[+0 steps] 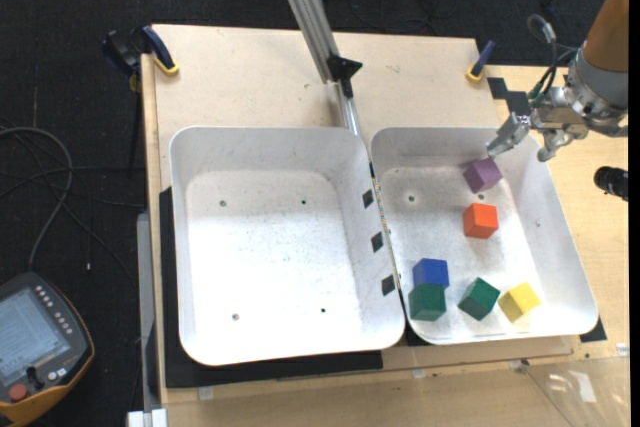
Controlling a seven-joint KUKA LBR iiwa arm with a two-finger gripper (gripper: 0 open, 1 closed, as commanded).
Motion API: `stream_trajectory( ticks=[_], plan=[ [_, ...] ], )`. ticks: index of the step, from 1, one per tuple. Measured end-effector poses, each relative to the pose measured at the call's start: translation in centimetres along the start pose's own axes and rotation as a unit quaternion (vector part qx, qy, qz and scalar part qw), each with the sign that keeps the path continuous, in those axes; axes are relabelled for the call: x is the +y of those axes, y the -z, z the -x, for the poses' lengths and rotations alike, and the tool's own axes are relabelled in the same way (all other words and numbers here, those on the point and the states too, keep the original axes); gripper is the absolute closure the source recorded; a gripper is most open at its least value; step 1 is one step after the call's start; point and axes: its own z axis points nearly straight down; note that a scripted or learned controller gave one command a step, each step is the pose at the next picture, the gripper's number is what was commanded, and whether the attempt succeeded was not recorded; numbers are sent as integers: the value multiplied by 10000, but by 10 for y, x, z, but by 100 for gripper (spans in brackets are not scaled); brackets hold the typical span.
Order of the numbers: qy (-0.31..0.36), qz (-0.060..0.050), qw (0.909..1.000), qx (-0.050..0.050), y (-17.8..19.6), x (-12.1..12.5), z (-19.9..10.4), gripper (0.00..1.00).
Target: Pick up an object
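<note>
- The gripper (526,139) hangs over the upper right part of the right bin (560,245), its two fingers spread apart with nothing between them.
- One finger (505,137) points down and to the left, its tip just above the purple block (482,174) — whether it touches the block cannot be told from this slant.
- The purple block sits in the right bin, close to the bin's far wall and highest up of all the blocks.
- The orange block (480,220) lies just below the purple block, near but apart from it.
- Further below the purple block, along the bin's near wall, stand four more: a blue block (431,271) with a dark green block (427,301) touching its lower side, then a second green block (479,298), tilted on a corner, and a yellow block (519,301) just beside it.
- The left bin (200,215) lies well to the left of the purple block; its edge meets the right bin's edge.
- Both bins rest on the table (250,75), a pale board.
- The arm (605,65) comes in above and to the right of the purple block — grey at the wrist, with an orange band above.
</note>
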Motion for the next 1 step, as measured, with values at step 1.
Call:
stream_trajectory(
  ticks=[1],
  plan=[
    [11,17,10000,-9,11,1,0,100]
  ],
)
